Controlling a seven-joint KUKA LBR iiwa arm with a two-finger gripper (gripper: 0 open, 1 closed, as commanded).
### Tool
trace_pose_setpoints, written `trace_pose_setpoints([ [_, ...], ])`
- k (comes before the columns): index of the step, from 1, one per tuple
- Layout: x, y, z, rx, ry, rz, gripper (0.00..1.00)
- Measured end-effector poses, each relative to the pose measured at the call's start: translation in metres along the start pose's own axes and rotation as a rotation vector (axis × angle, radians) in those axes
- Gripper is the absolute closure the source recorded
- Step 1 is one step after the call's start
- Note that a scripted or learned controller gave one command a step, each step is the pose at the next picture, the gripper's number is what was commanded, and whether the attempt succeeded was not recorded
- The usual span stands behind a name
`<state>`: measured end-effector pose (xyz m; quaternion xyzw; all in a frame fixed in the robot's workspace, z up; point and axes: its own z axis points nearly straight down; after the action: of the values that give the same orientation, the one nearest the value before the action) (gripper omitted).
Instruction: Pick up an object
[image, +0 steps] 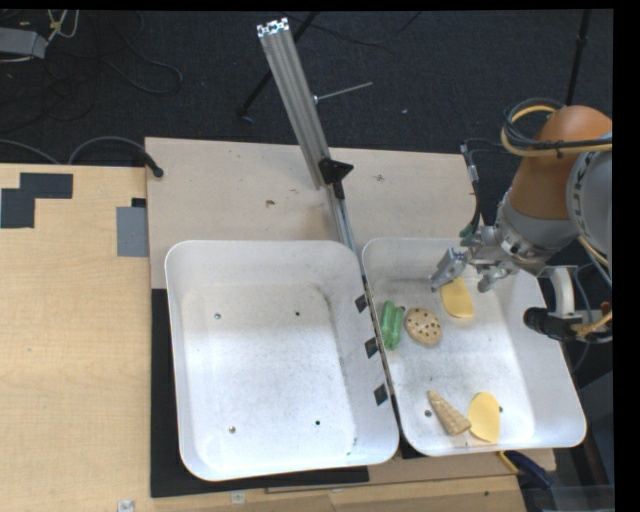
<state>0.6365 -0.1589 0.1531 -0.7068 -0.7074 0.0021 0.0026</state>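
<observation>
From my station I see the left bin (200, 300), then in the right bin (540, 380) a green piece (391, 325), a cookie (424, 327), a cone (449, 413), two yellow pieces (459, 299) (485, 417). My pincer (468, 273) hangs spread open, gripping nothing, just above the upper yellow piece.

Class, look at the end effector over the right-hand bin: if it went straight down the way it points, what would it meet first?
Most likely the yellow piece lying just below the end effector. Depth is hard to judge from one slanted view; it might land on the bin floor beside it.
</observation>
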Motion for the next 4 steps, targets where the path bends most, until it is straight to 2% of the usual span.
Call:
trace_pose_setpoints([
  [1, 0.009, -0.004, 0.050, 0.001, 0.001, 0.000, 0.00],
  [2, 0.009, -0.002, 0.059, -0.008, -0.002, 0.000, 0.00],
  [3, 0.008, -0.003, 0.048, -0.007, -0.002, 0.002, 1.00],
  [4, 0.000, 0.002, -0.010, -0.010, -0.002, 0.002, 1.00],
])
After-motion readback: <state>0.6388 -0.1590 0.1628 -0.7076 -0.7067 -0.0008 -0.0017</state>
